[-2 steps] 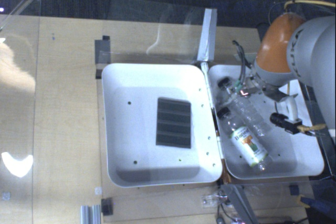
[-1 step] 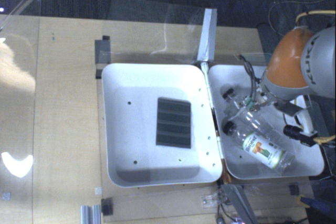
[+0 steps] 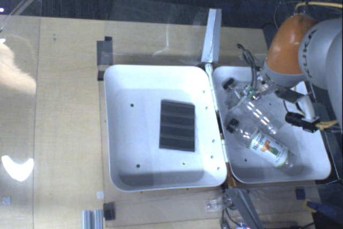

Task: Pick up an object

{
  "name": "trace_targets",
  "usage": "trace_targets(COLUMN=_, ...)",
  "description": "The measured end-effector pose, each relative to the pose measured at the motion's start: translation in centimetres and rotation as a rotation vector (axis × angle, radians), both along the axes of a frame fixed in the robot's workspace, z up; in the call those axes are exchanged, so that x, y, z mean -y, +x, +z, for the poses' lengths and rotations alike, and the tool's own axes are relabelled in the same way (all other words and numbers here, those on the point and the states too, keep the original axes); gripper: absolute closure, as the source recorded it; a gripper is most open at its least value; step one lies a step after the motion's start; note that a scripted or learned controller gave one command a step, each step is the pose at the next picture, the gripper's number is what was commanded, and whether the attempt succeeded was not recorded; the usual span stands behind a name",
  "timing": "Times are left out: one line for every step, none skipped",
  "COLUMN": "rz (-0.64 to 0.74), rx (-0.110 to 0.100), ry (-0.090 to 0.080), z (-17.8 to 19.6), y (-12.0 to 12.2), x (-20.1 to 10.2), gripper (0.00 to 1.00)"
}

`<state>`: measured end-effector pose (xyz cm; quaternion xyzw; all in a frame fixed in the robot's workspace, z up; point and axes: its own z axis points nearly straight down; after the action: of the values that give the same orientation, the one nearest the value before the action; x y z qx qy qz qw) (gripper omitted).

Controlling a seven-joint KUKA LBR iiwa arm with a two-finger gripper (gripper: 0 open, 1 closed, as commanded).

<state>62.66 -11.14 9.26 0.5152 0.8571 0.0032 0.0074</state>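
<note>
A dark ribbed rectangular pad (image 3: 177, 124) lies flat in the middle of the left bin (image 3: 123, 88). In the right bin (image 3: 316, 166) lies a clear plastic bottle (image 3: 262, 142) with a black cap and a green label, pointing toward the bin's front right. A second clear bottle (image 3: 236, 91) with a black cap lies near the bin's back left corner. My gripper (image 3: 252, 91) reaches down from the orange-banded wrist (image 3: 286, 45) into the back of the right bin, right at this second bottle. Glare and clear plastic blur the tip of the gripper.
The wall between the two bins (image 3: 218, 120) runs just left of the bottles. A grey upright strip (image 3: 210, 35) stands behind the bins. Cables (image 3: 305, 120) hang off the arm over the right bin's right side. Bare wooden bench (image 3: 59, 115) extends to the left.
</note>
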Motion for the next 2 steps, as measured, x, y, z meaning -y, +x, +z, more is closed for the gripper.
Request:
trace_targets(rz=-0.025, rx=-0.053, ry=-0.002, z=-0.6, y=3.4, x=-0.3, gripper=0.0)
trace_targets(rz=-0.023, rx=-0.034, ry=-0.004, z=0.5, y=3.9, x=-0.5, gripper=1.0)
